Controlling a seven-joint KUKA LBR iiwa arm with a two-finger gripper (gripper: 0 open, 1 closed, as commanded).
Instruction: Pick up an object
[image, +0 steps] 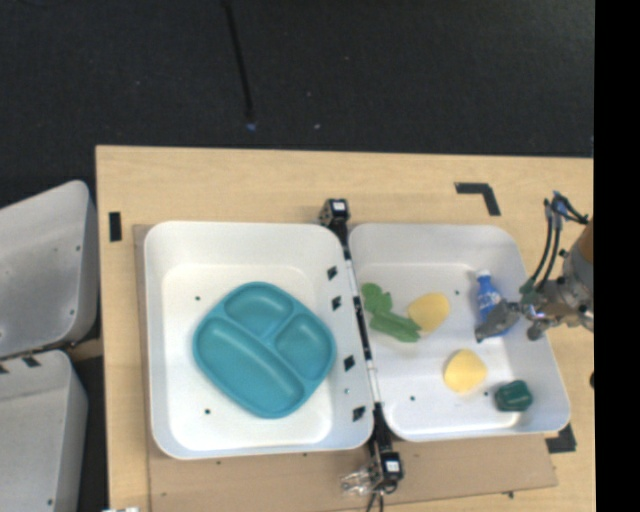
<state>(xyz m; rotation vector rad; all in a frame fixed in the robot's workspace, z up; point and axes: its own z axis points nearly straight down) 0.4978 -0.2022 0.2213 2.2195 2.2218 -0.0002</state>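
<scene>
My gripper (515, 325) hangs over the right edge of the right bin (440, 425), open, with nothing between its fingers. One fingertip (494, 325) sits just below a small blue and white bottle (486, 293), close to it or touching it. A yellow lump (465, 371) lies a little below and to the left of the gripper. A second yellow piece (430, 309) rests nearer the bin's middle, beside a green leafy toy (388, 315). A dark green object (513, 396) lies in the bin's lower right corner.
The left bin (170, 420) holds a teal divided plate (263, 348). A black-clipped divider (355, 330) joins the two bins. Cables (548, 250) hang beside the wrist at the right. The wooden bench (220, 180) surrounds both bins.
</scene>
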